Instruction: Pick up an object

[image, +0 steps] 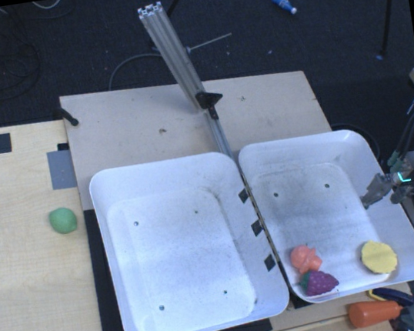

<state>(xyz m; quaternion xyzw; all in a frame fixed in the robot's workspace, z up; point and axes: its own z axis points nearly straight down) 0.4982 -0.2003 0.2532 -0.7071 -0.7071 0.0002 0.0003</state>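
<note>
Three small objects lie along the near edge of the right bin (306,154): an orange-pink piece (306,257), a purple grape bunch (320,282) just in front of it, and a flat yellow piece (379,257) toward the near right corner. My gripper (377,192) hangs at the bin's right rim, above and behind the yellow piece, touching none of the three. The rest of the arm runs off to the right, with a small teal light on the wrist.
The left bin (164,177) stands beside the right one, black clips joining their shared wall. A green ball (63,220) rests on the wooden bench at far left. An orange object (373,312) lies outside the right bin's near edge. A slanted aluminium bar (178,56) rises behind the bins.
</note>
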